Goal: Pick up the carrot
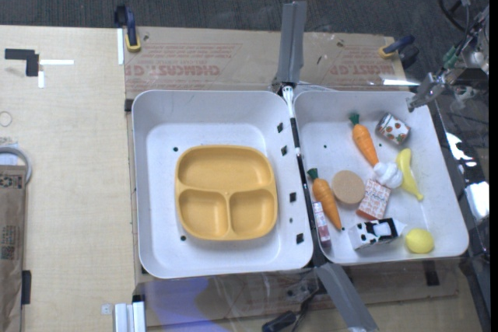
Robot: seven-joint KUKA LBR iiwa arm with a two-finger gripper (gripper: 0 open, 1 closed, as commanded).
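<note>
The jaws hung at the right bin's (459,202) far right corner, over its rim, touching nothing; whether they were spread or pressed together could not be told, as they were small and lost among cables. Closest to them, just inside that corner, lay a small can (393,128) on its side. Just past the can, further from the jaws, lay the nearer carrot (364,144), green tip toward the bin's far wall, orange body slanting toward the bin's middle, free of any grip. A banana (407,173) lay nearer the viewer than the can, beside a small white lump (387,173) that touched the nearer carrot's thick end. Beyond that came a red-and-white carton (374,200) and, touching it, a tan disc (348,186). The farther carrot (327,202) lay on the disc's far side from the jaws, close to the divider between the bins, with a thin tube (320,225) alongside it. At the near wall, well apart from the jaws, sat a black-and-white carton (376,232) and a lemon (419,241). Farther still, across the divider, the left bin (152,190) held a yellow plate (226,192) with three compartments. Farthest from the jaws, the bench (62,198) stretched away to the left, with a brown bag (11,245) at its edge.
</note>
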